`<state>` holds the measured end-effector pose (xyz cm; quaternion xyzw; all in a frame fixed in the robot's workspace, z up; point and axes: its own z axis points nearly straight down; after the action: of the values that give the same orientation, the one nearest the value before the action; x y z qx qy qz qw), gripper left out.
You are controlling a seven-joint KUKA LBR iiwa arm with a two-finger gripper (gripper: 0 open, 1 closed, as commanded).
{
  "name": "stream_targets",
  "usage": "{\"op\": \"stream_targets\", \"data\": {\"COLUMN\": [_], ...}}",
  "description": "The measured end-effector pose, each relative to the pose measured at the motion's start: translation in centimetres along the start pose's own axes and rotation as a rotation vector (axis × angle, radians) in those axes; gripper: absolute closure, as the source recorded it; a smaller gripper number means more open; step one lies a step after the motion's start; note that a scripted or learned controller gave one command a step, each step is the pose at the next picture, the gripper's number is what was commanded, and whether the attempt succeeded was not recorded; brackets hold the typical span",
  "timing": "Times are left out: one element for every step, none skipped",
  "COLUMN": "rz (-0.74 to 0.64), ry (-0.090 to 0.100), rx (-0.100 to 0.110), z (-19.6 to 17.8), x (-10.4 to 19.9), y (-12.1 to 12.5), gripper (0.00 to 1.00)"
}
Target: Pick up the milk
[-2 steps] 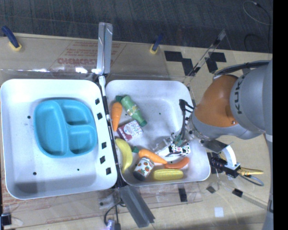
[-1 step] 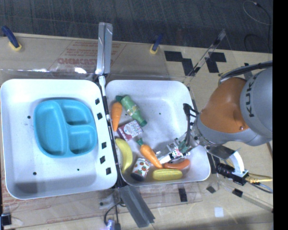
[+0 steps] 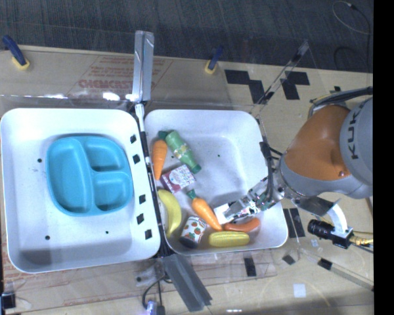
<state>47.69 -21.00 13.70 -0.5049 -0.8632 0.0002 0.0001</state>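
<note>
Camera view: the milk (image 3: 179, 178) is noted as a small carton with white faces and dark red printing, lying on its side and skewed in the right bin (image 3: 213, 120). It is placed left of that bin's middle, between an orange carrot (image 3: 158, 158) and a green bottle (image 3: 182, 150) above it and a second carrot (image 3: 204, 214) below it. A banana (image 3: 170, 210) is seen just below and to its left.

The claw (image 3: 238, 209) is recorded low in the same bin, near the lower right corner, above a yellow item (image 3: 228, 239). The milk lies up and to the left of the claw, apart from it, with the second carrot between them. Whether the claw is open or closed cannot be told.
</note>
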Motion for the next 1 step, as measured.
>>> {"op": "stream_targets", "data": {"rz": [-0.034], "ry": [0.002], "rx": [0.001], "z": [3.28], "x": [-0.95], "y": [1.6], "gripper": [0.0]}}
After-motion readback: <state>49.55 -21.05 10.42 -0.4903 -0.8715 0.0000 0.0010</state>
